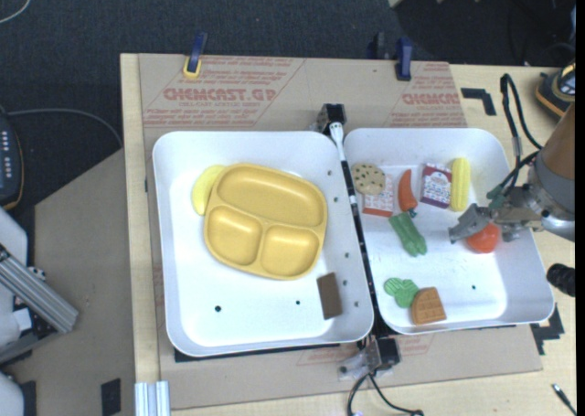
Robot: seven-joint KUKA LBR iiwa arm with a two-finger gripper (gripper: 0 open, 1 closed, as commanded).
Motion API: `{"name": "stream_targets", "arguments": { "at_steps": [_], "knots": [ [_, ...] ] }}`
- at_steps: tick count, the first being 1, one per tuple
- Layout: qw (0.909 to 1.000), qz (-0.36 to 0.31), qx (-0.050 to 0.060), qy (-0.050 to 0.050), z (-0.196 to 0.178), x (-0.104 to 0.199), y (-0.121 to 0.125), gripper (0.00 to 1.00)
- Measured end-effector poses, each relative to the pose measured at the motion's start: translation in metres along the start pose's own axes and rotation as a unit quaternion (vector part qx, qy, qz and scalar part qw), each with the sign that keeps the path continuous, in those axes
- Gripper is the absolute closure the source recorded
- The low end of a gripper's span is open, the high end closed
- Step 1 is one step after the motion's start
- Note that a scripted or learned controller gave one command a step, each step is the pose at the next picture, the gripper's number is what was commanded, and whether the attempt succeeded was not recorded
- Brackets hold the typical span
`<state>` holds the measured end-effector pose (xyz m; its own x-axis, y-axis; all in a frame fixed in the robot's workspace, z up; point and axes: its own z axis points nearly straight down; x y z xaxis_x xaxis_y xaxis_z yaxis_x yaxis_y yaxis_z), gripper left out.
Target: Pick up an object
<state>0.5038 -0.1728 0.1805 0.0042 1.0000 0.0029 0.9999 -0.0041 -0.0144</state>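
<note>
Colours we see across the two white bins

We see a mustard-yellow divided tray (263,219) in the left bin (174,250), with a brown bar (328,295) beside it. In the right bin (521,295) we see a tan cookie (368,176) with dark specks, an orange carrot (407,190), a red-and-white packet (436,186), yellow corn (460,183), a green pickle (408,233), a red tomato (483,238) and a brown toast slice (427,305). The counter (146,131) is pale tan with red lettering.

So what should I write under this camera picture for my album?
Robot gripper reaching down at a red tomato.
</note>
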Motion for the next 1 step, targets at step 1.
{"name": "stream_targets", "arguments": {
  "at_steps": [1],
  "knots": [
    [1.0,-0.002,-0.007,-0.001,-0.0077,0.0007,0.0032,0.0]
  ]
}}
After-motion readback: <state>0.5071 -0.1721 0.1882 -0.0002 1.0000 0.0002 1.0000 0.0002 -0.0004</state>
